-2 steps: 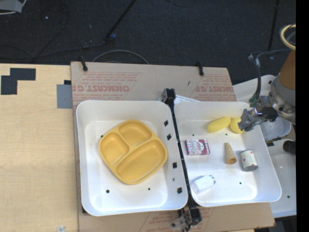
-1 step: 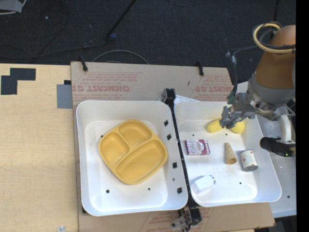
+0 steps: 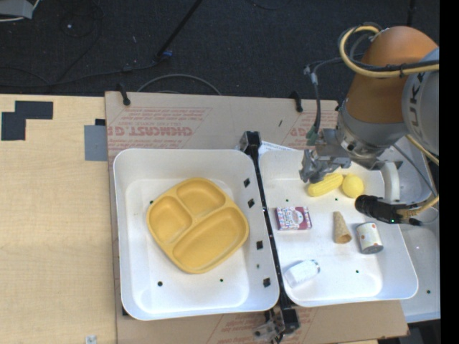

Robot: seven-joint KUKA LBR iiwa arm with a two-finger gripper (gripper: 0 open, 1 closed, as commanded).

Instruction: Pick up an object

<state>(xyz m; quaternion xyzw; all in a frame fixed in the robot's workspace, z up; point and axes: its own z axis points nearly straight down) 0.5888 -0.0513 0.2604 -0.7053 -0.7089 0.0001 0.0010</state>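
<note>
Tool (image 3: 320,169), grip state unclear, over right bin (image 3: 401,282); dark floor (image 3: 215,34) behind.

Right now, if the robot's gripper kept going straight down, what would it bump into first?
Most likely the yellow corn-shaped toy in the right bin. The gripper hangs right at its upper end, though how high above is hard to judge from this slanted view.

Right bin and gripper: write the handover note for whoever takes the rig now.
Gripper: low at the far edge of the right bin, right above the yellow corn-shaped toy; fingers unclear, nothing seen held.
Right bin also holds: yellow ball, pink-and-white packet, cone, small can, white object.
Left bin: yellow divided tray.
Done: approach.
Left: grasp and lift one object.
</note>
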